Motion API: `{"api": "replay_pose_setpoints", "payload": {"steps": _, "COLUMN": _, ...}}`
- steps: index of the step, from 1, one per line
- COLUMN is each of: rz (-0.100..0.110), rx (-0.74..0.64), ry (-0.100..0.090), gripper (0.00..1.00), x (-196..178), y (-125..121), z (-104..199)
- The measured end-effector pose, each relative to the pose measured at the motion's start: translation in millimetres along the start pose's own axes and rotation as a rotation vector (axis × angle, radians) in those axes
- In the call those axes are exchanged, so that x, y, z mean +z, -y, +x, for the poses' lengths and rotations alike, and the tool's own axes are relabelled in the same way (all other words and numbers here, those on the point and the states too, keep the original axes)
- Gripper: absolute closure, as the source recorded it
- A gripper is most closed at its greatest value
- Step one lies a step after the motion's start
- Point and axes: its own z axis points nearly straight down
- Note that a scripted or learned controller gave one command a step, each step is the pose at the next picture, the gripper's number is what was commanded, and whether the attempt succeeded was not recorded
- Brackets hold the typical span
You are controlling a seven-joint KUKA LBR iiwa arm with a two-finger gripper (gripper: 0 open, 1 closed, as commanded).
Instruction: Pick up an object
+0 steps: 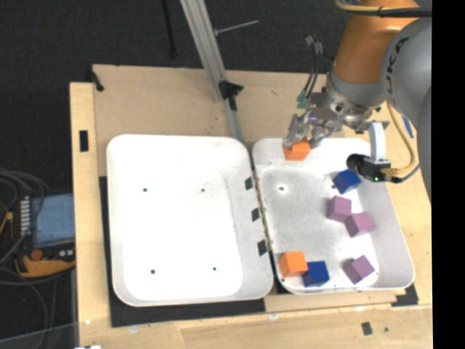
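Observation:
My gripper [299,141] hangs over the far left corner of the right bin [290,217], its fingers shut on an orange block [296,150] that is raised above the bin floor. In that bin lie a blue block [346,181], two purple blocks [338,209] [359,224] side by side, another purple block [358,269], a second orange block [293,263] and a small blue block [316,273] touching it at the near edge.
The left bin [182,217] sits beside the right one, joined by black clips. A slanted metal rail [207,42] stands behind the bins. A teach pendant and cables [36,231] lie off the bench at the left.

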Motion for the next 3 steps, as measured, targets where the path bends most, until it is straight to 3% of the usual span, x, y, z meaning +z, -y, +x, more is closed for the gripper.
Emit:
{"api": "replay_pose_setpoints", "payload": {"steps": 2, "rz": 0.001, "rx": -0.002, "ry": -0.001, "gripper": 1.00, "x": 10, "y": 14, "z": 119}}
{"api": "replay_pose_setpoints", "payload": {"steps": 3, "rz": -0.001, "rx": -0.002, "ry": -0.001, "gripper": 1.00, "x": 8, "y": 7, "z": 177}}
